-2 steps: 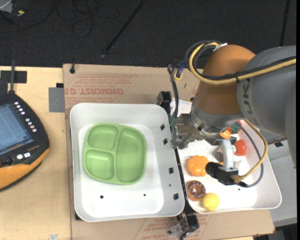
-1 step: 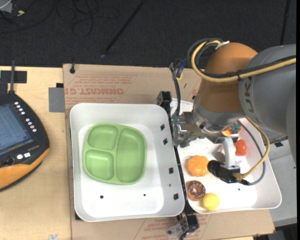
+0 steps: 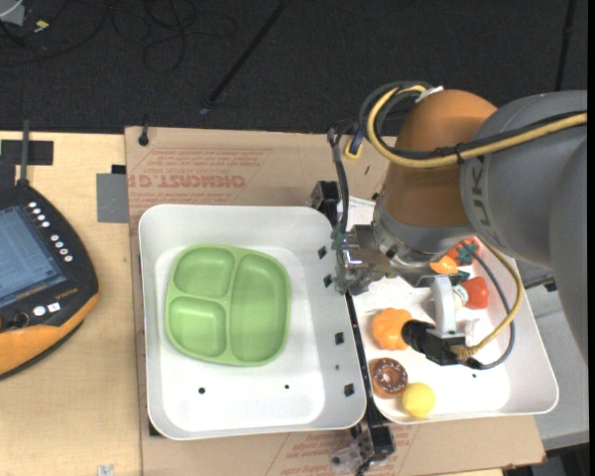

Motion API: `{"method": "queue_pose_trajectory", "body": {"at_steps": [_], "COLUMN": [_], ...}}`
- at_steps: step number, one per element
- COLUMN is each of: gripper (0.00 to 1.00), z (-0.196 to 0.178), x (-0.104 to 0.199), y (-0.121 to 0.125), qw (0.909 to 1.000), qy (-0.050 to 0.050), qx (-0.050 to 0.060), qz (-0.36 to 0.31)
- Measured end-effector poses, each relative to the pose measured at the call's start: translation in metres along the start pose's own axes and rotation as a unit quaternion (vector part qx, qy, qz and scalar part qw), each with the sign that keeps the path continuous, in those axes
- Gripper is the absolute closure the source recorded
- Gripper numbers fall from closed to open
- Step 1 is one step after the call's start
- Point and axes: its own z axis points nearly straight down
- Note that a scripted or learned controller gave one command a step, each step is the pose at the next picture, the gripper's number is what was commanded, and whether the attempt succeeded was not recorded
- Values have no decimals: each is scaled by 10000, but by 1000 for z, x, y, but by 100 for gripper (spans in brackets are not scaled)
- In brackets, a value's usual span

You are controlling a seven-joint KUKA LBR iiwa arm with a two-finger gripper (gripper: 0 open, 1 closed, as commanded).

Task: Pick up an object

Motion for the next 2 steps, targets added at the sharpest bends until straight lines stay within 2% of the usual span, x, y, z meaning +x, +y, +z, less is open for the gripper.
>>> {"method": "queue_pose_trajectory", "body": {"at_steps": [1,2], "gripper": [100,100], "z": [-7,6], "x": [-11,-8], "y": [-7,-5], "qw": [10000,10000], "qy": [3,1], "qx": [-5,4], "qz": [-5,3]}}
